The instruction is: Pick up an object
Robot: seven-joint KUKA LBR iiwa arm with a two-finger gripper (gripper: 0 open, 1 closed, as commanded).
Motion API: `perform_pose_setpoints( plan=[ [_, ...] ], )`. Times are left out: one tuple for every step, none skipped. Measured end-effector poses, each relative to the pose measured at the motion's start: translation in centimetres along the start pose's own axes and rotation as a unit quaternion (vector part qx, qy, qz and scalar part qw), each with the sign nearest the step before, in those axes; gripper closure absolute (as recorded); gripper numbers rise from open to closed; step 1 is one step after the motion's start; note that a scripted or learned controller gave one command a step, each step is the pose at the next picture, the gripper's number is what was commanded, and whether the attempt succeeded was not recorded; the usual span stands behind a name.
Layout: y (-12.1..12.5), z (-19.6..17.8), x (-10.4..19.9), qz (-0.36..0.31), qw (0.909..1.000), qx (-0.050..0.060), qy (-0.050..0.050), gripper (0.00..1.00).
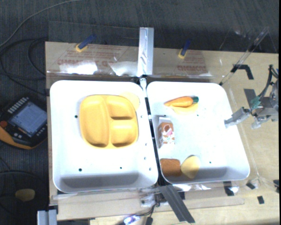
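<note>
The gripper [261,110] sits at the right bin's [210,90] right edge; whether it grips anything, I cannot tell. Carrot [181,101], packet [166,131] and bread [170,166] lie inside that bin.

The gripper [234,120] sits at the right rim of the right bin [210,90], its tip pointing left into the bin; nothing is seen between its jaws. Well left of the jaws and a little above lies a carrot [180,101]. Further left, near the divider, lies a small packet [166,132]. Below and left of the jaws, at the bin's front wall, a brown piece [170,166] touches a yellow piece [190,166]. Far left, the left bin [65,172] holds a yellow tray [108,120].
</note>
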State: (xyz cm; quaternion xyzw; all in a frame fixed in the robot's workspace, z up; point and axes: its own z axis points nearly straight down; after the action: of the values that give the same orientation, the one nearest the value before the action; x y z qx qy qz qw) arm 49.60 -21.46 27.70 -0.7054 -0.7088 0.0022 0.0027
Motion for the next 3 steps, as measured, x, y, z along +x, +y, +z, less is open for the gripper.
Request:
perform_pose_setpoints(
  plan=[
    [6.1, 12.4, 5.4, -0.082, 0.9967, 0.0, 0.001, 0.0],
    [12.9, 18.7, 7.9, -0.095, 0.9955, -0.006, -0.003, 0.0],
    [17.4, 14.8, 8.0, -0.15, 0.9887, -0.001, -0.001, 0.0]
  ],
)
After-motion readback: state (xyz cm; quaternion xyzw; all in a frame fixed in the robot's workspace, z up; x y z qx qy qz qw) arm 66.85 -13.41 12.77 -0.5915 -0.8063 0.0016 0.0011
